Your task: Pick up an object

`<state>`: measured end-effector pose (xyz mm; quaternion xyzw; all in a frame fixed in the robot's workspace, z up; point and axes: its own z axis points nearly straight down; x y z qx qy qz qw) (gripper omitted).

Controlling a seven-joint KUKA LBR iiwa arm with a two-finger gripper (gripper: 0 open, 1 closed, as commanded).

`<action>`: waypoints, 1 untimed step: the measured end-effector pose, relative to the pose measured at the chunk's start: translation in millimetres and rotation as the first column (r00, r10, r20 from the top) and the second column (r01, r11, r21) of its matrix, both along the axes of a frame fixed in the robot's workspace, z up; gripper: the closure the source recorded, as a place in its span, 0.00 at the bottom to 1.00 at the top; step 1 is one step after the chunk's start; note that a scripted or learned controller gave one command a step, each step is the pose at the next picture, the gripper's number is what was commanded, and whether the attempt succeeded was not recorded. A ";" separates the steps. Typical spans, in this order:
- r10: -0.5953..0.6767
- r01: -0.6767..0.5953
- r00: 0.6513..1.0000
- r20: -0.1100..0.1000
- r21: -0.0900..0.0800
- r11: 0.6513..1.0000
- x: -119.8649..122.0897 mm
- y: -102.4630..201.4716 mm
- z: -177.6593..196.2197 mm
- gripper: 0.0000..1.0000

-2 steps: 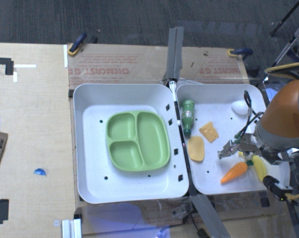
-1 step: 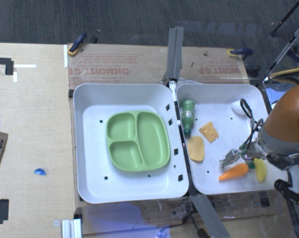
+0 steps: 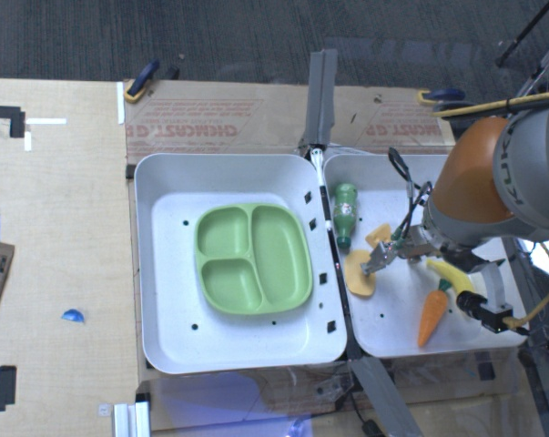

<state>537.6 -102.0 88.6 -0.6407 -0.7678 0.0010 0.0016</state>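
In the right bin (image 3: 392, 335), my gripper (image 3: 378, 261) hangs low, just above and right of a flat tan piece (image 3: 359, 278) by the bin's left wall. A second tan piece (image 3: 379, 236) lies just behind the gripper. A green bottle (image 3: 345, 209) lies along the left wall farther back. An orange carrot (image 3: 431, 315) and a yellow banana-like piece (image 3: 449, 274) lie to the gripper's right, partly under the arm. Nothing is seen held.
The left bin (image 3: 165, 244) holds a green three-compartment plate (image 3: 254, 258). The divider wall between the bins runs close to the gripper's left. The arm's orange band (image 3: 470, 180) and wrist cover the right bin's back right part. Cardboard lies behind both bins.
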 end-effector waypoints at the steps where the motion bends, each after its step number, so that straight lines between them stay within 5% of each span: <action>1: -0.146 0.146 0.989 -0.001 -0.002 0.989 66.6 -6.4 -0.6 0.00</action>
